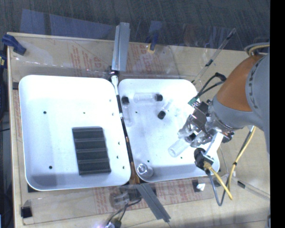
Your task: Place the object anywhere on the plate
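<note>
A black ridged plate (91, 150) lies in the left bin (38, 94), toward its front. In the right bin (147, 151) lie several clear tubes with black caps: one at the back (147, 98), one by the left wall (126, 109) and one near the middle (164, 110). Another clear tube (177, 148) lies tilted at the right side of this bin. Its upper end reaches right up to my gripper (191, 135), which hangs low over the bin's right part. The wrist hides how the gripper meets the tube.
A small round clear piece (142, 169) sits in the right bin's front left corner. A metal bar (119, 46) stands behind the divider between the bins. Yellow and black cables (218, 175) trail from the wrist over the bin's right front corner.
</note>
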Robot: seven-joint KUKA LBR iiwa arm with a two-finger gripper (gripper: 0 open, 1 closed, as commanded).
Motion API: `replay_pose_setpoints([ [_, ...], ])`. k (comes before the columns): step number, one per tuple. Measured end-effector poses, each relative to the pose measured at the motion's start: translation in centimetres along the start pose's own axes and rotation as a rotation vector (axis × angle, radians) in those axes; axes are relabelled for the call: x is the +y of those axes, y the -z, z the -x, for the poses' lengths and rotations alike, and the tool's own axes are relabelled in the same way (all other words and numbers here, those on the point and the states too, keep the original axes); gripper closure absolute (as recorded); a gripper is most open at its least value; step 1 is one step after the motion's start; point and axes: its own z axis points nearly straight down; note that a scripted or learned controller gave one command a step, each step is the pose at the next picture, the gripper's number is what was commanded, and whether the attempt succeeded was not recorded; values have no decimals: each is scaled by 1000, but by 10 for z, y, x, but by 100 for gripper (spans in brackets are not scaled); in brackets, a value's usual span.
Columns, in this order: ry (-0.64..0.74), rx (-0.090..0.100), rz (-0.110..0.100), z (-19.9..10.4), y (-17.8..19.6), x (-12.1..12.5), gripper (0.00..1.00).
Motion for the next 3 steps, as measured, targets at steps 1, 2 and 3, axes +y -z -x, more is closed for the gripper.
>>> replay_pose_setpoints([
  [1, -230, -1, 2, -157, -31, 19, 100],
  [2, -524, 0, 6, -254, -34, -82, 100],
  [3, -343, -1, 6, -343, -94, -83, 100],
])
